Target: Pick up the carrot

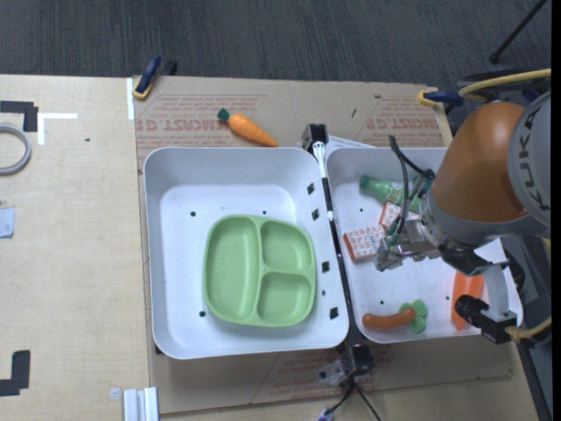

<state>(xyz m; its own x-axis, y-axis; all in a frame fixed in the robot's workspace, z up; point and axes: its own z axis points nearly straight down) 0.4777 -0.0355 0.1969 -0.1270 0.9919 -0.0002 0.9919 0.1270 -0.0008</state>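
Judging by how things lie, you have the whole pick still ahead of you. The cardboard-covered bench (202, 103) carries the left bin (175, 169) and the right bin (421, 279) edge to edge, and the arm (478, 178) hangs over the right bin from its right side, covering much of that bin's right half. A green divided plate (259, 272) sits in the middle of the left bin with nothing on it. The gripper (392, 257) hovers low near the centre of the right bin, just beside a red-and-white packet (362, 242); you cannot tell from this angle how wide the claw stands, and nothing orange shows in it. A green bottle (381, 187) lies near the right bin's far edge. The carrot (248, 127), orange with a green top, lies outside both bins, on the bare cardboard just beyond the left bin's far edge, well apart from the gripper. Note a reddish vegetable (392, 319) with a green tuft along the right bin's near edge; it could be mistaken for the target. An orange piece (465, 310) shows near the right bin's near right corner, partly hidden. So nothing is lifted yet: reach, close and raise all remain.
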